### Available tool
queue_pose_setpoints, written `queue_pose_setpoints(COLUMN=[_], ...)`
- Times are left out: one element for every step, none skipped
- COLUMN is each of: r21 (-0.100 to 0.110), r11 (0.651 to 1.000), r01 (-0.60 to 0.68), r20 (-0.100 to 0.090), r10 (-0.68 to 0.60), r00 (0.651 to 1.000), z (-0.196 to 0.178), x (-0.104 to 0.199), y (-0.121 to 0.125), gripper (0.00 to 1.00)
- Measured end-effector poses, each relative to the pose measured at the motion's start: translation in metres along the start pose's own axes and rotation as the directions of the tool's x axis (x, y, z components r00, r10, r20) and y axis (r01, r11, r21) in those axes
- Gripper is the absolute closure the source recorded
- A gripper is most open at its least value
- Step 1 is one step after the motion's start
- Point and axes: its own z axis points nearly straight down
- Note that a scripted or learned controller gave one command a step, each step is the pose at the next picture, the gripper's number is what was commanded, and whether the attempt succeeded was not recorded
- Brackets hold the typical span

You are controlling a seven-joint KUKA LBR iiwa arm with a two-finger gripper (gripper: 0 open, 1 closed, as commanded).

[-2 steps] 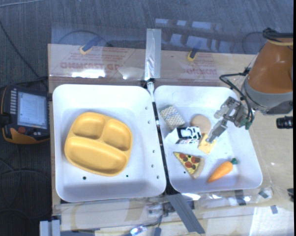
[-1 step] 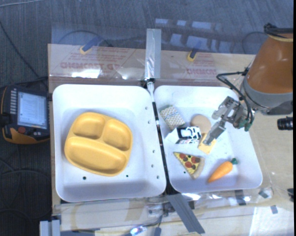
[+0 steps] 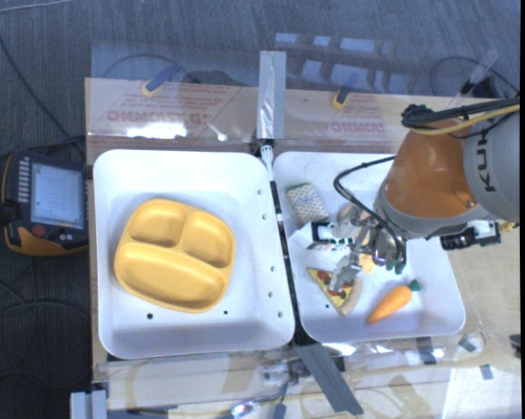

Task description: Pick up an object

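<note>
Grey two-finger gripper (image 3: 348,264) low over the right white bin (image 3: 437,321), touching a flat triangular pizza-slice toy (image 3: 337,288) — grip state cannot be told. Orange plastic carrot (image 3: 390,302) just beside it; yellow three-compartment tray (image 3: 175,253) well apart.

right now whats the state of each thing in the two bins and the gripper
yellow divided plate: lying flat in the left bin, upright
carrot: lying on its side in the right bin
pizza slice: flat, under the gripper
patterned packet: lying flat
gripper: low over the pizza slice
</note>
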Motion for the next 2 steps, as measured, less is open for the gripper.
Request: queue_pose_setpoints(r21=[-0.010,-0.024], r11=[0.942,0.713], r01=[0.335,0.701], r20=[-0.032,-0.023], r10=[-0.335,-0.701], r00=[0.942,0.713], z=[-0.077,-0.140], x=[-0.009,-0.043], y=[-0.054,-0.111], gripper=[0.00,0.00])
